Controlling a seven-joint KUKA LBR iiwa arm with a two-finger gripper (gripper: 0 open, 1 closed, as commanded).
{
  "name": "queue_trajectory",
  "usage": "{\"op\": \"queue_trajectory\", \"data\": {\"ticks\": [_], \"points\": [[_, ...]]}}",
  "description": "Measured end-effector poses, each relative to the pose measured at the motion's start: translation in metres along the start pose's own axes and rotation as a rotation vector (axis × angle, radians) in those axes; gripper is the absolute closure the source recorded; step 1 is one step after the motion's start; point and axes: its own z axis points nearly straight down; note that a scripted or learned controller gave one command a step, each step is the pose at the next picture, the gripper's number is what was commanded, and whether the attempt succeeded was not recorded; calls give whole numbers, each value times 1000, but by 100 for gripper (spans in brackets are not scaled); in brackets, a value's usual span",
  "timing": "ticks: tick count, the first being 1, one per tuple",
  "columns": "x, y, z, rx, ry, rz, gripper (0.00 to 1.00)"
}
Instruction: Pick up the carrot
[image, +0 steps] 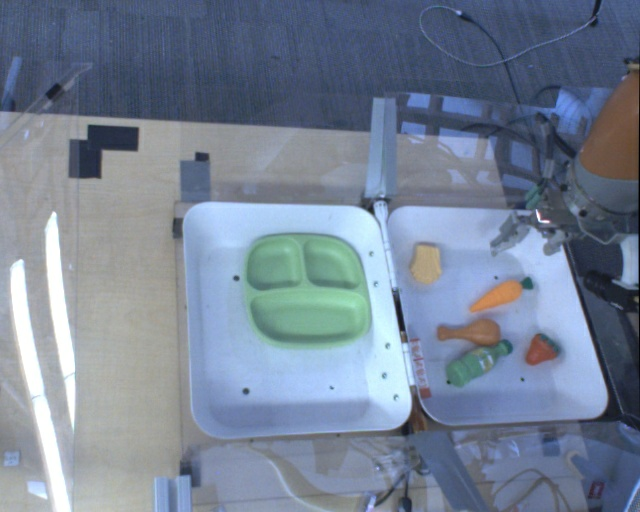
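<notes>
The carrot (499, 295) is looking light, rigid, slick plastic; its thick middle is offering the best hold. The gripper (532, 234) is hovering just above it, jaws apart.

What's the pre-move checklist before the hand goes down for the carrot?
1. Carrot in the right bin: ok.
2. Carrot lies apart from the yellow piece and the drumstick: ok.
3. Hand open, nothing between its fingers: ok.
4. Hand over the carrot: not ok, it sits up and to the right of it in the camera view.
5. Hand height above the bin floor: cannot tell.
6. Finger line matched to the carrot's slant: cannot tell.
</notes>
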Motion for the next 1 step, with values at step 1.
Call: {"op": "queue_trajectory", "data": {"ticks": [1], "points": [[-24,-57,83,-1,0,-293,0]]}}
